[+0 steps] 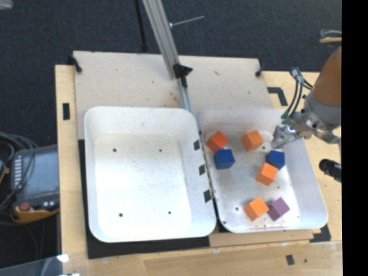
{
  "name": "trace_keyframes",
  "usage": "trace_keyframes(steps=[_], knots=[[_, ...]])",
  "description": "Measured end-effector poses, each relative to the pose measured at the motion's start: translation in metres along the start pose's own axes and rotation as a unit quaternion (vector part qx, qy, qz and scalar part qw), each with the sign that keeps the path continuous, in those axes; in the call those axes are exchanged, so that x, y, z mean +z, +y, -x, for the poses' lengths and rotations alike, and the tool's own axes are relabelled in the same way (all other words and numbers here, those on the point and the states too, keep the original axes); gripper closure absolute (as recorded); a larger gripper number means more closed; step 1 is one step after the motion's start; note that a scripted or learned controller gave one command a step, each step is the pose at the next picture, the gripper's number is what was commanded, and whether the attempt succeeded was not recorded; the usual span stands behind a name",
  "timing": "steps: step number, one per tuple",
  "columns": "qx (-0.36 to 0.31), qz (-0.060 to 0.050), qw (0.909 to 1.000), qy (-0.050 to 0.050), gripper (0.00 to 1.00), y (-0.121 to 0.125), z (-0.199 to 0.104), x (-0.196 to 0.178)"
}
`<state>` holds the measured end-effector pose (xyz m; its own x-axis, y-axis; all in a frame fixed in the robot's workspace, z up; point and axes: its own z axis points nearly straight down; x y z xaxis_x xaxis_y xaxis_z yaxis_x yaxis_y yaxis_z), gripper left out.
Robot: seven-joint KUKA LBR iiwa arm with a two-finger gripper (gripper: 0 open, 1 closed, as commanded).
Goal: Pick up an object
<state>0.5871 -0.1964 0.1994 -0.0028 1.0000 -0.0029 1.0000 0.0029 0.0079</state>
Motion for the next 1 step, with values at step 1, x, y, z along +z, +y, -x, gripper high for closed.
trace_keyframes(steps=[1], knots=[[-0.001, 0.0, 1.0, 0.0, 1.0, 0.0019, 0.0019, -0.0533]])
